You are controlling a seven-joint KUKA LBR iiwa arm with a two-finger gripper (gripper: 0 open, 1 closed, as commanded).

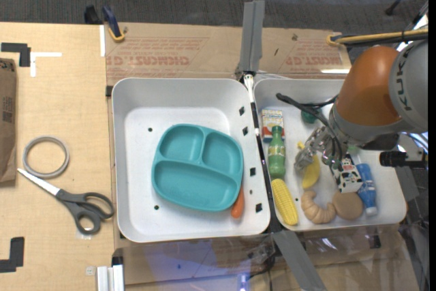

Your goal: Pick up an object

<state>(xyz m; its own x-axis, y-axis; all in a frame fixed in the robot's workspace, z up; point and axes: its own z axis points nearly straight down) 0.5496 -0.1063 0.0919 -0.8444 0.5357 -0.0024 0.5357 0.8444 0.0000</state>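
Gripper (pixel 319 146): lowered into the right bin (pixel 388 215), among crowded toy food; nothing is seen held, finger spread cannot be told.
Nearest thing: yellow piece (pixel 310 176), just below the gripper.
Risk: two neighbours may be caught together, or the piece nudged aside.
Count: one bottle (pixel 276 150), one corn cob (pixel 284 201), one teal plate (pixel 197 168), one carrot (pixel 238 204).
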